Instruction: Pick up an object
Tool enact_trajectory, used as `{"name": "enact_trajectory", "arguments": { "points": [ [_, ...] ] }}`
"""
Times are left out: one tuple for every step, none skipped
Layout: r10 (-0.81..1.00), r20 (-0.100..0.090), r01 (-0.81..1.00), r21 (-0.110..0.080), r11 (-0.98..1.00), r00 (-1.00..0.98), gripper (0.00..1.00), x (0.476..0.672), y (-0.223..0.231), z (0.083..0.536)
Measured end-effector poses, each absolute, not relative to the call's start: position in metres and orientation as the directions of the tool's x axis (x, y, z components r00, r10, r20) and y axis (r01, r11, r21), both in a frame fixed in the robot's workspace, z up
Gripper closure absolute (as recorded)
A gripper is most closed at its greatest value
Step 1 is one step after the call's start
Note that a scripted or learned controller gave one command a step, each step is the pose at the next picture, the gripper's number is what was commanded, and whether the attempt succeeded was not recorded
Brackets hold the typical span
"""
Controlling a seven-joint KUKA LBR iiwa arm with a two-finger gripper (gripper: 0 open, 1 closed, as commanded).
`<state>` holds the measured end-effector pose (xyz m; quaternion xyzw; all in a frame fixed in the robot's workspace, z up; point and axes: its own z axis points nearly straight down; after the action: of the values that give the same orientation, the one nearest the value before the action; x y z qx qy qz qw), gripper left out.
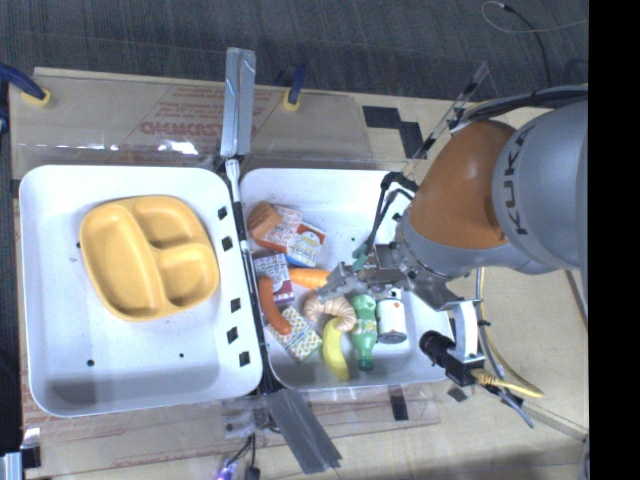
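The right bin (345,193) holds a heap of toy food. An orange box (270,223) and a snack packet (306,244) lie at its back left. In front of them are a carrot (308,278), a red sausage (274,309), a croissant (331,311), a banana (336,352), a green bottle (364,334) and a white can (392,321). My gripper (347,280) hangs low over the middle of the heap, right of the carrot and just above the croissant and the bottle. The wrist hides what lies beneath it.
The left bin (50,348) holds a yellow compartment plate (150,256). A divider with black clips (238,298) runs between the bins. The arm's orange band (462,193) covers the right bin's far right side. Cables (490,368) trail at the front right.
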<state>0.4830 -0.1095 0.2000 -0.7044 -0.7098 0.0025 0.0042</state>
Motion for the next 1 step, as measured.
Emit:
{"name": "enact_trajectory", "arguments": {
  "points": [
    [1.0,0.001,1.0,-0.006,-0.005,0.005,0.0,0.5432,-0.1422,0.0888]
  ]
}}
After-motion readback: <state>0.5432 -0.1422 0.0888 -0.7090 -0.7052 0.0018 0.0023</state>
